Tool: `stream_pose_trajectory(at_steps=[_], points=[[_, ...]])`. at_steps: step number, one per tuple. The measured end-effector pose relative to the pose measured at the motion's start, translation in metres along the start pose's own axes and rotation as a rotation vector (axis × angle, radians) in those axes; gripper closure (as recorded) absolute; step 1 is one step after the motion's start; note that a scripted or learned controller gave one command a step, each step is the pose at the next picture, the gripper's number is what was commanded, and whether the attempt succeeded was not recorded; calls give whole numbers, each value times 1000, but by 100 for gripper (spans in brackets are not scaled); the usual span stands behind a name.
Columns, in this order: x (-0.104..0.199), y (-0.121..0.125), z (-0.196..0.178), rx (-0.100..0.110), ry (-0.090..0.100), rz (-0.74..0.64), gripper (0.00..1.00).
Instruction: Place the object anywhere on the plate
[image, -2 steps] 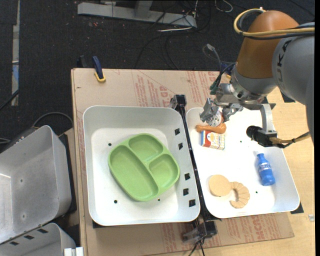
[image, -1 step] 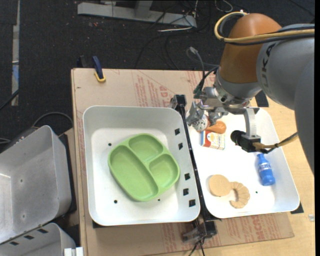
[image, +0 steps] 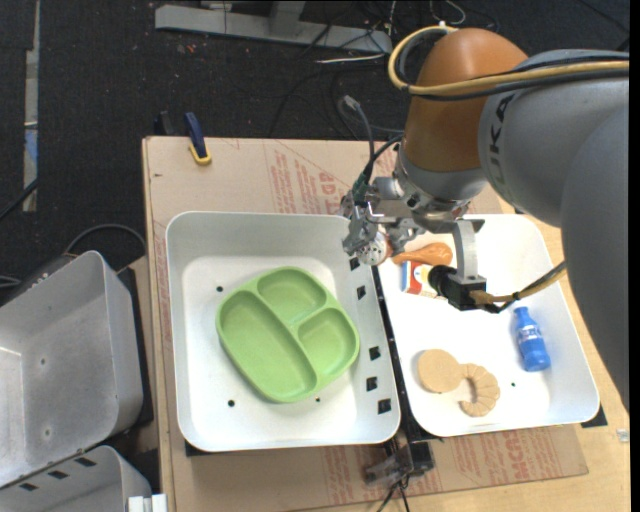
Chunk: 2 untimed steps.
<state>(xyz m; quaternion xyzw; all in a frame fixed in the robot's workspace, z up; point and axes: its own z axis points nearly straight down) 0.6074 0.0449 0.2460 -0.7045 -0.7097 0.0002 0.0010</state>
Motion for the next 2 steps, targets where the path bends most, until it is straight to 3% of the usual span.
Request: stream_pose_trajectory(at_steps=[1,2], points=[[57,-1,-3,-3,1,-2,100],[53,0,-3,-2,-1,5,0]])
